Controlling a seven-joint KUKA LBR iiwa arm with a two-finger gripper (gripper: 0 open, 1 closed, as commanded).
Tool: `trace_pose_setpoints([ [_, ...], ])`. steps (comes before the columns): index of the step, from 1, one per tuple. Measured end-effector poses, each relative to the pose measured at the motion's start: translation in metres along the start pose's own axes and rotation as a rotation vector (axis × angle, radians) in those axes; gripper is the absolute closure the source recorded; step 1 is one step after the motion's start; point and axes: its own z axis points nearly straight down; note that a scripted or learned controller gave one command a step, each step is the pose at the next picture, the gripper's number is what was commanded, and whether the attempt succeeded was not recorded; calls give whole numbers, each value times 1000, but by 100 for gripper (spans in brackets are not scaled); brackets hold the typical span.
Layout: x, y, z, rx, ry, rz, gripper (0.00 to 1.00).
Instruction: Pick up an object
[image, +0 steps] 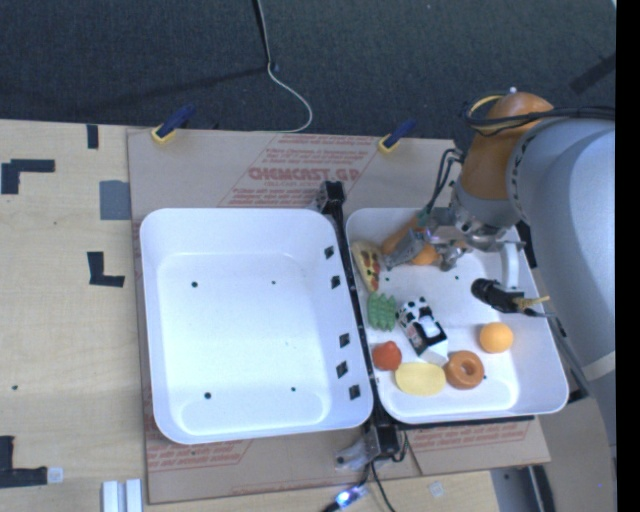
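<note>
Bench (60, 330) on the left is bare wood with a few black tape marks. The cardboard sheet (290, 170) under both bins is held by two clamps (172, 122) at its far edge.

Left bin (160, 300) shows white floor wall to wall, just small dark dots, so it has the most open room. Its right wall touches the right bin (540, 395) along a line of black clips.

Right bin, left to right:
- yellow-red slice (368, 266) tight against the left wall, far end
- green piece (382, 312) just near of it, close to the same wall
- red ball (387, 354), near-left
- black-and-white toy (421, 323) mid-bin, beside the green piece
- yellow lump (420, 378) by the near wall, touching or almost touching the doughnut (464, 369)
- orange ball (495, 337) stands free toward the right wall

The near-left cluster is packed, with little gap between items. More free floor lies around the orange ball and along the right wall.

Gripper (441, 252) sits low in the far part of the right bin. A small orange piece (425, 256) is right at it and a brown stick (400, 240) just to its left. Can't tell whether the gripper is apart, together or clamped on anything, since the wrist blocks the view. Contact with the orange piece can't be told either.

The arm (570, 210) covers the far-right corner and right rim.
</note>
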Motion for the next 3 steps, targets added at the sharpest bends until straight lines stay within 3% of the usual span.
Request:
trace_pose_setpoints([
  [2, 1, 0, 0, 0, 0, 0, 0],
  [3, -16, 1, 0, -3, 5, -4, 0],
])
